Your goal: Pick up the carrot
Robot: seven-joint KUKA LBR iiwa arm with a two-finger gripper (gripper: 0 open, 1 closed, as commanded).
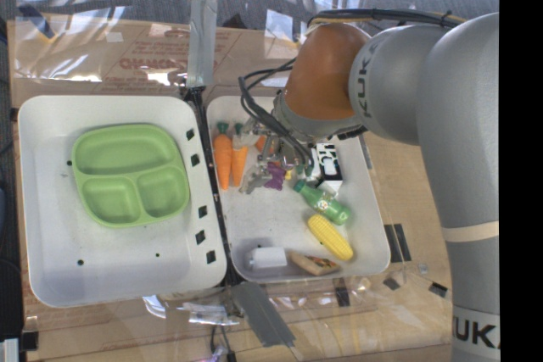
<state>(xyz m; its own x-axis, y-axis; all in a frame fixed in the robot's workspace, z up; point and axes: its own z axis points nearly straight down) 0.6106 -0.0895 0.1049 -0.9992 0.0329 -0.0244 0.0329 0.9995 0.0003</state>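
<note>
Pincer: the pincer (270, 158) hung low over the upper part of the right bin (373, 254), under the orange wrist band, partly lost among cables and metal parts.
Pincer state: could not tell whether wide or narrow; the metal parts there blurred together, and nothing could be made out as gripped.
Carrot: the carrot (223, 160) lay just to the left of the pincer, lengthwise along the right bin's left wall, green top pointing up the view.
Second orange piece: a smaller orange piece (239, 163) lay between the carrot and the pincer, touching or nearly touching the carrot; whether the pincer touched it could not be told.
Purple item: a small purple item (276, 176) sat just below the pincer.
Green bottle: a green bottle (323, 202) lay below and to the right of the pincer, on its side.
Corn: a yellow corn cob (329, 236) lay farther below and to the right, beyond the bottle.
White block: a white block (269, 257) rested well below the pincer, near the bin's lower edge, beside a brown flat item (315, 264).
Left bin: the left bin (51, 258) stood well to the left of the pincer, holding a green divided plate (129, 174).
Arm: the grey arm (458, 123) came in from the right of the pincer.
</note>
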